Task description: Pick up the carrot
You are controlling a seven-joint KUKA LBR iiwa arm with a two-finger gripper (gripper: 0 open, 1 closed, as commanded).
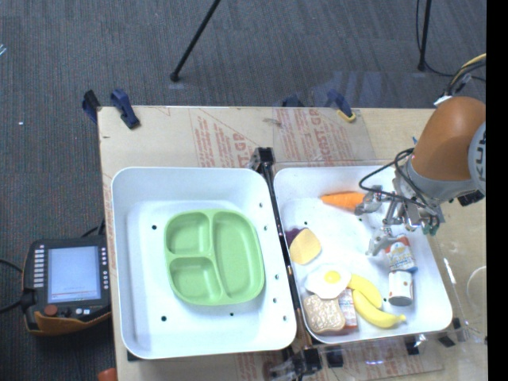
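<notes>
Carrot (343, 201) first: we see it lying on the floor of the right bin (298, 182), toward that bin's far side, its pointed end aimed at the left bin (127, 213). Nothing lifts it; it rests flat and free. Just beside its thick end, on the arm's side, we find the end effector (390, 227), hanging low over the bin under the orange band (444, 143) of the arm. Metal parts and cables crowd together there, and we cannot tell how it is set or whether it touches the carrot; what we can say is that the carrot is not between any part of it.

Nearer to us in the same bin we count a yellow round slice (305, 246), a fried egg (329, 279), a banana (371, 302), a speckled slab (324, 314), and two small bottles (400, 273) close under the end effector. In the left bin sits a green divided plate (214, 256), well apart from all this. Both bins rest on the table (198, 133).

We judge the task to be at its approach: the arm is over the correct bin and near the carrot, but grasp and lift are both left to do. We expect the end effector needs to shift toward the carrot's middle before closing on it.
</notes>
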